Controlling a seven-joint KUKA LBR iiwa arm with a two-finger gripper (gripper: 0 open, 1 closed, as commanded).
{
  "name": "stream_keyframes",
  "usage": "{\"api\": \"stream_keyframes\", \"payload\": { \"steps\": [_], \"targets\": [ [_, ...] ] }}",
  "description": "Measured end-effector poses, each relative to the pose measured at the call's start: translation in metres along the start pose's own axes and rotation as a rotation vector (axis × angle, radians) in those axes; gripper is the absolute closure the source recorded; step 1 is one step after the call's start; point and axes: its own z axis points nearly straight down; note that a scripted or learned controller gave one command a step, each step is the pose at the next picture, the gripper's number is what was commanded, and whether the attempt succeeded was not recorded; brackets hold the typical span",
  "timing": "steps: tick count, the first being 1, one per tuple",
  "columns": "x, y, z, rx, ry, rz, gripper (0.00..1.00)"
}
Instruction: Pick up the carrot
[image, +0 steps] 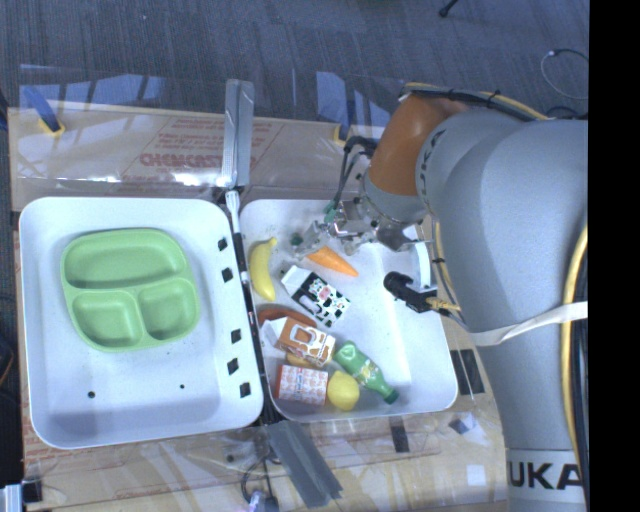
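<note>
The carrot (333, 262) is a small orange wedge in the upper middle of the right bin (425, 385), pointing right. My gripper (337, 228) hangs just above its far side, close to it, under the orange wrist band. The metal parts of the gripper blur together, and I cannot make out any contact with the carrot.
Around the carrot in the right bin lie a banana (262, 268), a black-and-white carton (322, 296), a brown-orange box (303, 341), a red packet (301, 385), a lemon (343, 392) and a green bottle (366, 372). A green divided plate (130, 288) sits in the left bin (40, 400).
</note>
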Motion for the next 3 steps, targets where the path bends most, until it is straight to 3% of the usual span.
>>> {"api": "stream_keyframes", "payload": {
  "steps": [1, 2, 3],
  "targets": [
    [0.001, 0.001, -0.010, 0.000, -0.001, -0.007, 1.00],
    [-0.017, 0.004, -0.018, 0.001, -0.001, -0.172, 1.00],
    [-0.050, 0.002, -0.163, 0.001, -0.001, 0.010, 1.00]
  ]
}}
